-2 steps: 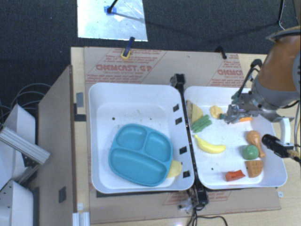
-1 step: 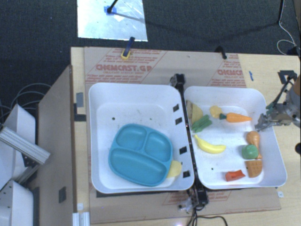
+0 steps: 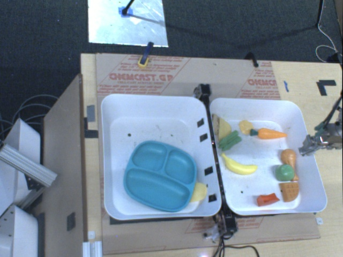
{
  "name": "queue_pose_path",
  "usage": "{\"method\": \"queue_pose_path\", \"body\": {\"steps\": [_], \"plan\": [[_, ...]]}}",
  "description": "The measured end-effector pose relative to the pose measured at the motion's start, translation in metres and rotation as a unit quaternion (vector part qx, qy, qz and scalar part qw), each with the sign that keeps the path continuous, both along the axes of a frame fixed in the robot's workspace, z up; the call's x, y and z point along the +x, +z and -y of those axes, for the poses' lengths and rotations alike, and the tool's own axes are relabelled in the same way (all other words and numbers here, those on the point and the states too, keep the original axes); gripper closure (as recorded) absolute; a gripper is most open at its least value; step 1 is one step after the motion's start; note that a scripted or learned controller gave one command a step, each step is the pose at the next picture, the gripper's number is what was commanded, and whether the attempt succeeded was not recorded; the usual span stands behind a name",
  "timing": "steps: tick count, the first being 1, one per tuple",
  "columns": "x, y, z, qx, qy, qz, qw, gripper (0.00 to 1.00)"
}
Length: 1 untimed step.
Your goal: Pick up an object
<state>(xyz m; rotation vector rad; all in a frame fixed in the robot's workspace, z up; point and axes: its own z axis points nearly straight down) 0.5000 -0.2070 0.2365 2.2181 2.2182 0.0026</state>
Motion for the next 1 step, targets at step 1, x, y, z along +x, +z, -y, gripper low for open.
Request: {"method": "queue_pose_path", "body": {"steps": [1], "plan": [[-0.0128,-0.0064,-0.1223,0.0034,0.007,-0.002,1.0000,1.00]]}}
